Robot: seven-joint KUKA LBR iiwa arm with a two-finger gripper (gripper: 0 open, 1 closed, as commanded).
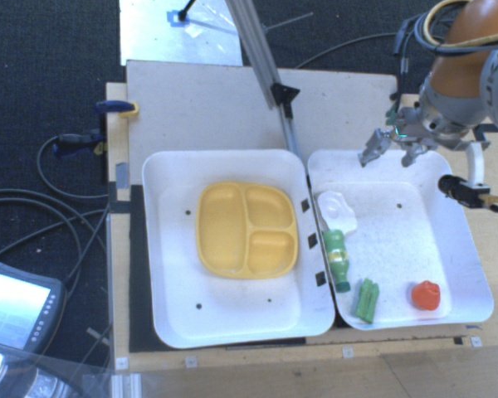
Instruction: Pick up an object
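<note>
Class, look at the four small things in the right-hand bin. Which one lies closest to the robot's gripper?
The white object, at the bin's upper left. The gripper hangs over the top rim, while the green bottle, green block and red object lie lower down.

The arm [473,48] is grey with a rounded orange band; black and yellow cables loop beside it, above a metallic two-finger gripper [393,150].

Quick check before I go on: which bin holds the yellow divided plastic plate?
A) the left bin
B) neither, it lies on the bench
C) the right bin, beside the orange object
A: the yellow divided plastic plate lies flat in the left white bin, away from the gripper.
</note>
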